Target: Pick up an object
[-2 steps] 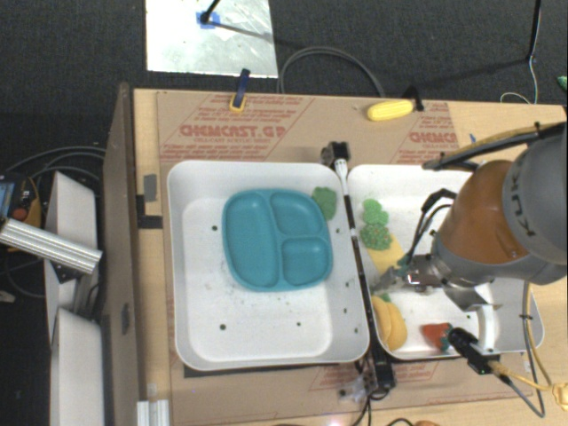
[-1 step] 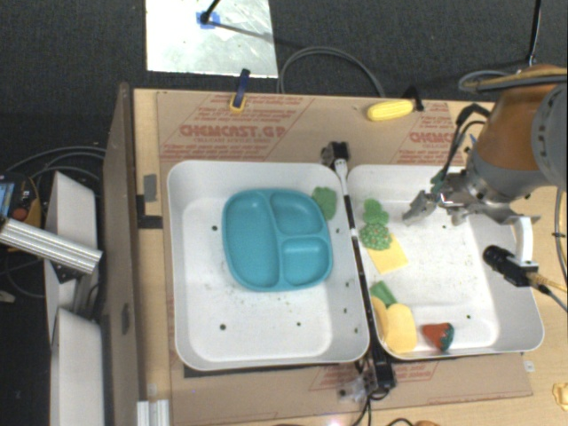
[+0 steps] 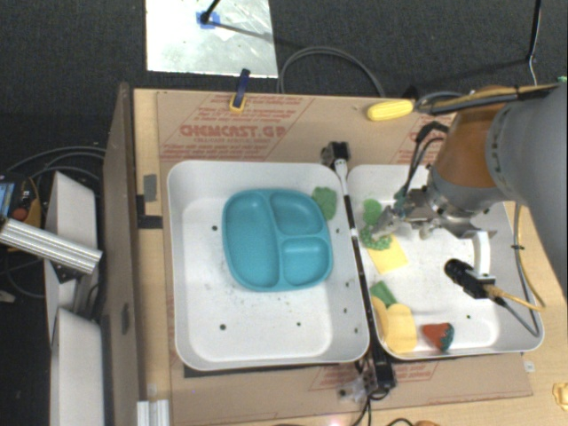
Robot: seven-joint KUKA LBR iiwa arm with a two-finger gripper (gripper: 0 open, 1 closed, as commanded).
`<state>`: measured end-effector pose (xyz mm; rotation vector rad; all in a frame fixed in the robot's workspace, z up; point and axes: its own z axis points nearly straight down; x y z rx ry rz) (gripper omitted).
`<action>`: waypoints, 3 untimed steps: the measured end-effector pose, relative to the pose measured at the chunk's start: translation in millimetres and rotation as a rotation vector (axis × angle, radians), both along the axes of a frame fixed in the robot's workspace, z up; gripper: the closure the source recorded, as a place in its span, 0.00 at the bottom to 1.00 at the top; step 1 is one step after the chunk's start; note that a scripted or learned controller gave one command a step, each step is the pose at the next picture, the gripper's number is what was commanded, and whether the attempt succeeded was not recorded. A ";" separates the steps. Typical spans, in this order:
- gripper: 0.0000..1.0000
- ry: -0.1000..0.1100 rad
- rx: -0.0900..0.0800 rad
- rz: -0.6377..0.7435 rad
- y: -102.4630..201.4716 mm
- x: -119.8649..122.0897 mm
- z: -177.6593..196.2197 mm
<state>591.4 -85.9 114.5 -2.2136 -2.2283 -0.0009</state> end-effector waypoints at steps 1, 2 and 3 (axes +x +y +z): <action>0.00 -0.008 -0.002 0.001 2.5 80.6 -30.3; 1.00 -0.006 -0.003 0.002 1.5 78.9 -18.0; 0.00 -0.005 -0.003 0.004 1.6 78.8 -18.3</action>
